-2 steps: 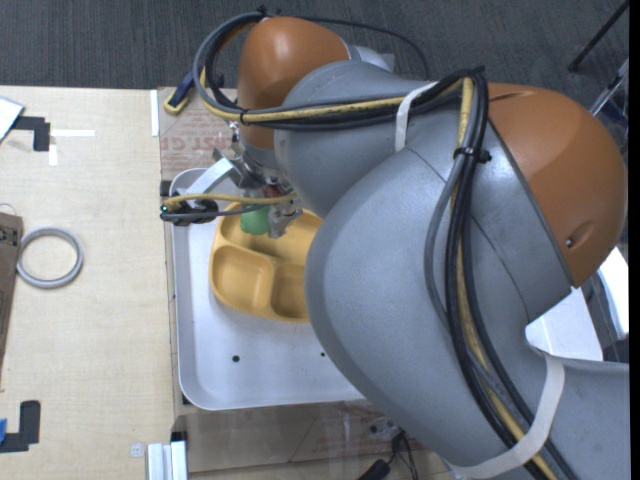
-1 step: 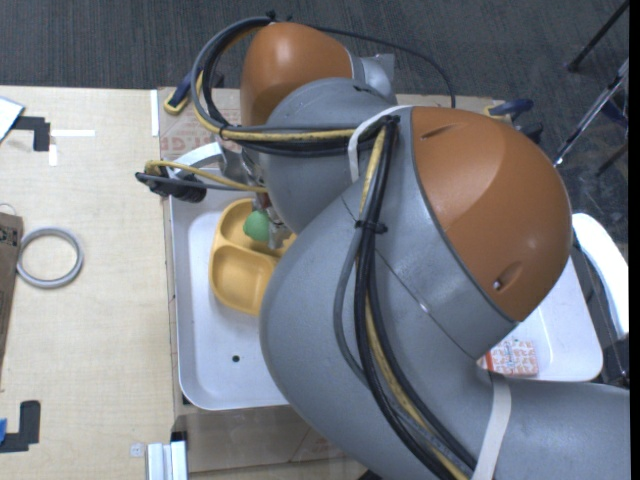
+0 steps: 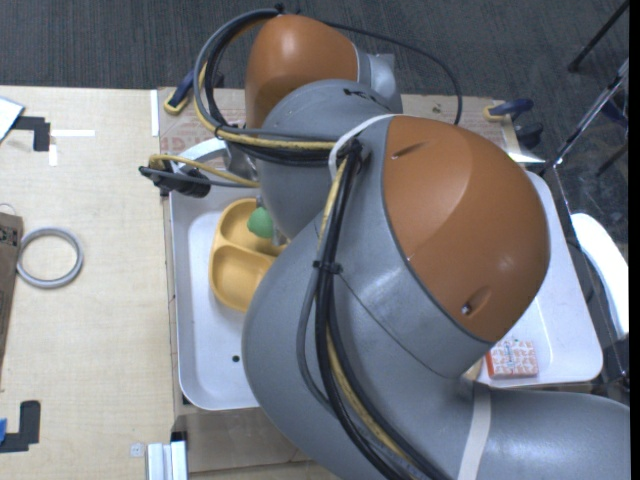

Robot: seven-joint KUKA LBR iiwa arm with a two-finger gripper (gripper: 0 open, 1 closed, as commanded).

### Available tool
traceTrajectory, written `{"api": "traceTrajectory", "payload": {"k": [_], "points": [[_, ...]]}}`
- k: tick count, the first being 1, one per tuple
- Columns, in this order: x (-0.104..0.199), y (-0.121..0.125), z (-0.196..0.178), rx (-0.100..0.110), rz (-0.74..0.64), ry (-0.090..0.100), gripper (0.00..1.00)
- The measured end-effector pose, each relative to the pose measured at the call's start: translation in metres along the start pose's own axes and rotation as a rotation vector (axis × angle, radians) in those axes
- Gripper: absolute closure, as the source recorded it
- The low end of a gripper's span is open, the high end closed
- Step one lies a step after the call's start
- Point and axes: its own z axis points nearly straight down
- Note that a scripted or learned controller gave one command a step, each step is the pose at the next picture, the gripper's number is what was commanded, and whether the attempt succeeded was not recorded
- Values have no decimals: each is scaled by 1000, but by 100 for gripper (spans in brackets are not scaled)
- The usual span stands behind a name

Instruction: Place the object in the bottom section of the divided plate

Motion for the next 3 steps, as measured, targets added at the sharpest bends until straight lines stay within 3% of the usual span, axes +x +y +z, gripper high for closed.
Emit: {"api": "traceTrajectory", "payload": {"k": [1,2,3], "points": [[3,-6,30,2,-33,-1,100],[-43,-6,-19,1,-10,-1,100],[0,-6,15,0,8,-2,100]]}}
